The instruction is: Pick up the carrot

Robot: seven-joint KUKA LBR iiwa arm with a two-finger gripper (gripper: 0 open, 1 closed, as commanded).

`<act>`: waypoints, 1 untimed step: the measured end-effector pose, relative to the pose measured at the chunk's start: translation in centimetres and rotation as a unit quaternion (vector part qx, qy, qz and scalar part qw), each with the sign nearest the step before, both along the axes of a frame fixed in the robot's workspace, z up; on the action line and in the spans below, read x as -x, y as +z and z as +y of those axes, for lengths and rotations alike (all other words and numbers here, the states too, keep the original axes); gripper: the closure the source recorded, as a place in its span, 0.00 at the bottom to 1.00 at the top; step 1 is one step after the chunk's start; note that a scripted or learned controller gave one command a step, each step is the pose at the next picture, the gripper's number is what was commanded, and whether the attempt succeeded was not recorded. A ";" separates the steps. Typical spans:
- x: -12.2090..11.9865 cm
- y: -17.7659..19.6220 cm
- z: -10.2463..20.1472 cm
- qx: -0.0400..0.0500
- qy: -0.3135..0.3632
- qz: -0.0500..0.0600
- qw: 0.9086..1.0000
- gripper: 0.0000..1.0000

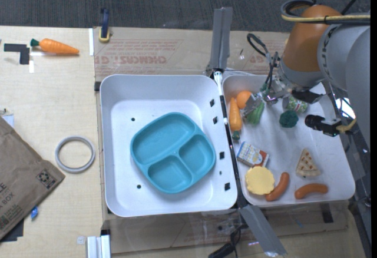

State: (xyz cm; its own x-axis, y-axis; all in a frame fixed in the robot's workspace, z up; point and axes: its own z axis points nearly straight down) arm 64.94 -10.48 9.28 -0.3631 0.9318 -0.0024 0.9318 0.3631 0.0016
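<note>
Reaching in from the right, the arm (330, 45) positions its end effector (268, 96) low over the back of the right bin (347, 174); whether it is open or closed cannot be determined. The carrot (235, 115) lies lengthwise against the left wall of that bin, near the end effector but apart from it, with an orange ball (244, 99) just behind it. A second carrot (55, 46) rests on the bench (47, 103), well apart at far left. The left bin (112, 133) holds a blue divided tray (172, 152).
</note>
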 end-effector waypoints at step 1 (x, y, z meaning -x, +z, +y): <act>-1.0 10.0 5.2 0.000 -0.062 0.000 0.998 0.00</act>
